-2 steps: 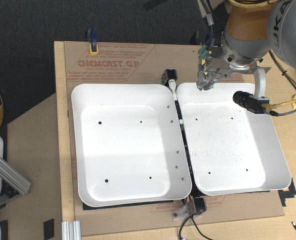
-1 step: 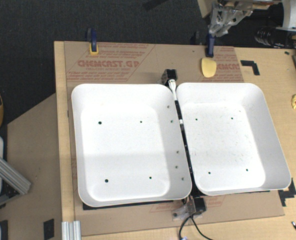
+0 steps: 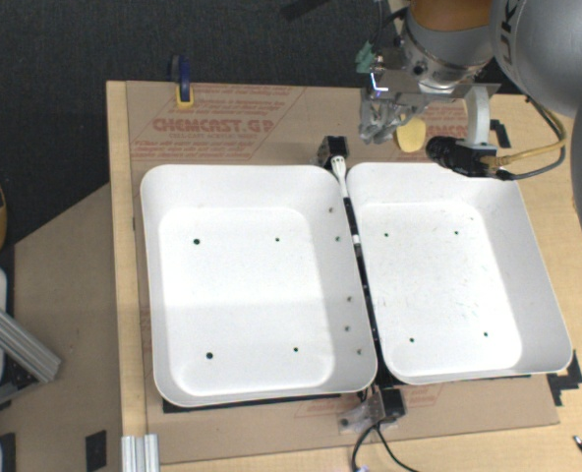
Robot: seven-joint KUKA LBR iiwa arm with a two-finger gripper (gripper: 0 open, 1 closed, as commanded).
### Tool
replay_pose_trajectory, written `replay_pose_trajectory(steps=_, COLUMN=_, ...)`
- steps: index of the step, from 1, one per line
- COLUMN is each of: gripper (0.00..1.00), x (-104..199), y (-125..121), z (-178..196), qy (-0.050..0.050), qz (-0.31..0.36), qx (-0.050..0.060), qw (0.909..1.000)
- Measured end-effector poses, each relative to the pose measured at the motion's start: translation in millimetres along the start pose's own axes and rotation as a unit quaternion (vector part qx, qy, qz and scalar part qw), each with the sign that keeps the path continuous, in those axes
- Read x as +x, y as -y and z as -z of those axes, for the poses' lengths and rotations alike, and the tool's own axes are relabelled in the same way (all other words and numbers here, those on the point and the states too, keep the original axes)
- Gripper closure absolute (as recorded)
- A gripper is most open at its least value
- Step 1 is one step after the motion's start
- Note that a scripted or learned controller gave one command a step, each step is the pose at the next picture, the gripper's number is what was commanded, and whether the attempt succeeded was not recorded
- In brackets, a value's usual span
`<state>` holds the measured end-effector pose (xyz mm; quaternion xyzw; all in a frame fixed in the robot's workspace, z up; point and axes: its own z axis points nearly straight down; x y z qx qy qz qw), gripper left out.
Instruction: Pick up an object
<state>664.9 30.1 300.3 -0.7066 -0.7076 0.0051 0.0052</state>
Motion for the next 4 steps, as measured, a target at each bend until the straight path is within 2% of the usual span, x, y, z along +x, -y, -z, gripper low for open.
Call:
replay_pose_trajectory(steps=1, gripper=1.00, x=-114, y=-1, z=23, qy=0.003, qz=-0.006, qx=-0.010, qw=0.9999)
replay_pose_trajectory(steps=2, gripper=1.00, x=-75, y=29, z=-51, qy=-0.001, qz=0.000, qx=-0.002, qw=1.0000)
replay_pose_trajectory(steps=3, gripper=1.00, x=-42, y=20, z=62, qy=0.000, qz=0.002, qx=-0.015, qw=0.9999)
replay_pose_trajectory(steps=4, gripper=1.00, x=6, y=7, z=-6, qy=-0.001, qz=0.002, qx=-0.004, qw=1.0000)
